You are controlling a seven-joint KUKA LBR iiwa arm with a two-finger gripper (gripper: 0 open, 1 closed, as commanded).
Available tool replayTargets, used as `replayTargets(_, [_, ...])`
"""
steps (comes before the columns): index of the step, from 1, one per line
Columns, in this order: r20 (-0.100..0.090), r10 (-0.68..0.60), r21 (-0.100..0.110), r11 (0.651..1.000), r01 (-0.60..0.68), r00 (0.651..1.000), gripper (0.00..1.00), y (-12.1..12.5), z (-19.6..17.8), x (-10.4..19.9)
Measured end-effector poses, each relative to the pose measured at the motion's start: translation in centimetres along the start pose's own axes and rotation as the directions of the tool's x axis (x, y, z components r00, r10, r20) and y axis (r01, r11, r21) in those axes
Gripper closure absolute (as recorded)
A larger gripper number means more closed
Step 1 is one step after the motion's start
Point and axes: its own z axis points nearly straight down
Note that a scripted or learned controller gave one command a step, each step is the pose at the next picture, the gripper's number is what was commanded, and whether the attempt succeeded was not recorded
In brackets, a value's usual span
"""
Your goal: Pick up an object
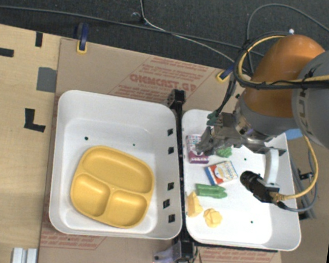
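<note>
Where cardboard (160,78) underlies both bins, tool (207,141) low, grip perhaps unreadable.

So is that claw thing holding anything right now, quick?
Gripper: down in the right bin, over a small packet near its left wall; whether it is open, shut or holding anything cannot be told.

A yellow tray (112,186) lies in a white bin (69,113); green pieces (210,191), perhaps toy vegetables, nearby.

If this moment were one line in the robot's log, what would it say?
task: pick up an object | hand: low in right bin, over purple-edged packet | yellow tray: left bin
</note>
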Motion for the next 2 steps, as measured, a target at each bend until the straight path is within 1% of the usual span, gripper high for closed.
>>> replayTargets(1, [0.000, 0.001, 0.001, 1.000, -0.001, 1.000, 1.00, 0.1, 0.0, 5.3])
replayTargets(2, [0.002, 0.002, 0.003, 1.000, -0.002, 1.000, 1.00, -1.1, 1.7, 9.9])
